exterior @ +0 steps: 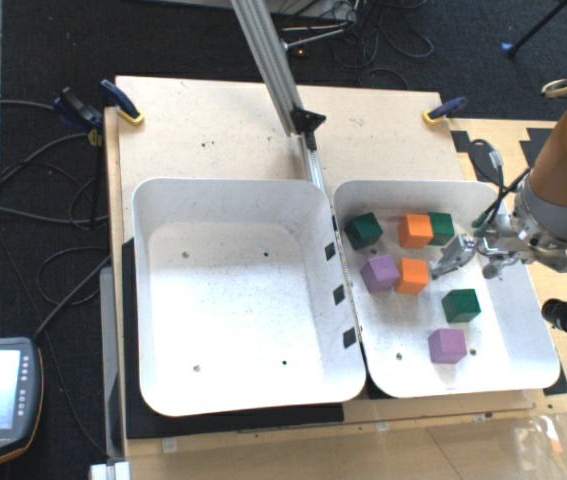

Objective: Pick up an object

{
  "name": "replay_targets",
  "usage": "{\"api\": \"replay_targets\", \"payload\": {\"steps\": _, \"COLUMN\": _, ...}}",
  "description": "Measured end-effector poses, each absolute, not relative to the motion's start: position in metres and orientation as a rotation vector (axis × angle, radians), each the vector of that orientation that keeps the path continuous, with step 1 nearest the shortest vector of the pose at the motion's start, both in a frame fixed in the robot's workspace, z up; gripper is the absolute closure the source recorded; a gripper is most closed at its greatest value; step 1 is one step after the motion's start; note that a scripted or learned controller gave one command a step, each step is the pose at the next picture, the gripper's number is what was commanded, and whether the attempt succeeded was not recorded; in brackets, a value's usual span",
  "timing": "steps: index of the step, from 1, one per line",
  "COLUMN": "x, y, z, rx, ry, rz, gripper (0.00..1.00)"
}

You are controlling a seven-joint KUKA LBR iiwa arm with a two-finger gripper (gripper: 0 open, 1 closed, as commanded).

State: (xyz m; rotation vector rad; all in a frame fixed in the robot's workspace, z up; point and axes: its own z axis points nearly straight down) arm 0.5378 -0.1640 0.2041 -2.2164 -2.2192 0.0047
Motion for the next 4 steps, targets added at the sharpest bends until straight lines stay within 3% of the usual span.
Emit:
{"api": "replay_targets", "payload": {"steps": 1, "x": 0.539, "y": -0.164, "z": 0.207, "rx": -2.221, "ry": -2.221, "rz": 0.0, "gripper": 0.0}}
{"api": "replay_targets", "payload": {"steps": 2, "x": 0.537, "y": -0.154, "z": 0.148, "rx": -2.218, "ry": -2.218, "rz": 0.005, "gripper": 0.0}}
{"api": "replay_targets", "payload": {"steps": 3, "x": 0.539, "y": -0.155, "z": 0.118, "rx": -2.223, "ry": -2.227, "rz": -0.003, "gripper": 0.0}}
{"api": "replay_targets", "payload": {"steps": 4, "x": 0.539, "y": -0.155, "z": 0.126, "rx": -2.225, "ry": -2.223, "rz": -0.003, "gripper": 1.0}}
